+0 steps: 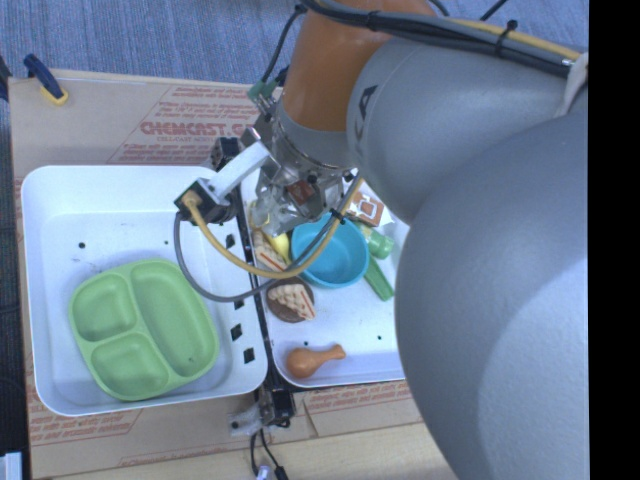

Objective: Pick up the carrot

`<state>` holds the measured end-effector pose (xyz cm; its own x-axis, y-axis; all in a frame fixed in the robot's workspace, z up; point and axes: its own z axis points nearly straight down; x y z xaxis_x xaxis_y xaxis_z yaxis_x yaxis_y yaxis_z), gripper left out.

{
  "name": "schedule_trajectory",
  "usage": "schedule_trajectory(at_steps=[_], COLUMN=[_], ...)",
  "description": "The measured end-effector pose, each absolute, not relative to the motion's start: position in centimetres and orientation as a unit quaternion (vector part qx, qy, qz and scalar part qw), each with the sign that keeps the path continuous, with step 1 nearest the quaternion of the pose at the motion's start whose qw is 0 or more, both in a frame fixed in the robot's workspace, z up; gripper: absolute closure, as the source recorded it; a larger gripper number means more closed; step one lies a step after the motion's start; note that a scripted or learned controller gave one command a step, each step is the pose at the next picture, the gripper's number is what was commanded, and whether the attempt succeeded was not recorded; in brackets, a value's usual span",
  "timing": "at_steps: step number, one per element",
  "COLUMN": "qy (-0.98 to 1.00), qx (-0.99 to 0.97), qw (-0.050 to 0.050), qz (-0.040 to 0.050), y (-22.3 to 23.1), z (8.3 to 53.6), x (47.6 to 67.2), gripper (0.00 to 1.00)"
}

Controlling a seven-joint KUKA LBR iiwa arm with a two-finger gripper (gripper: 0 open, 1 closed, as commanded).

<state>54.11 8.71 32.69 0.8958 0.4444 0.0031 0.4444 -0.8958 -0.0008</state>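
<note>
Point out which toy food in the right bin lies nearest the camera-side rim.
The chicken drumstick, tan and lying alone by the right bin's near rim. The cookie-like round piece and the pieces under the gripper sit farther back.

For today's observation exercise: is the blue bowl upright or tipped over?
Upright. The blue bowl shows its open mouth and inner wall facing up, resting in the right bin.

The end effector point(285, 200) hangs over the right bin point(352, 366), near its wall shared with the left bin point(40, 268). A bowl point(335, 256) sits just right of it. Below it lies a cupcake-like toy point(290, 301), and farther below a drumstick point(312, 359). Far to its lower left, a divided plate point(143, 329) rests in the left bin.
</note>
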Motion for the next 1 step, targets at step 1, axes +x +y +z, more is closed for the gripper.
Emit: schedule_trajectory(at_steps=[1], qy=[-0.25], qx=[-0.968], qw=[0.002], qz=[0.0075], y=[10.67], z=[27.42], x=[49.31], gripper=[1.0])
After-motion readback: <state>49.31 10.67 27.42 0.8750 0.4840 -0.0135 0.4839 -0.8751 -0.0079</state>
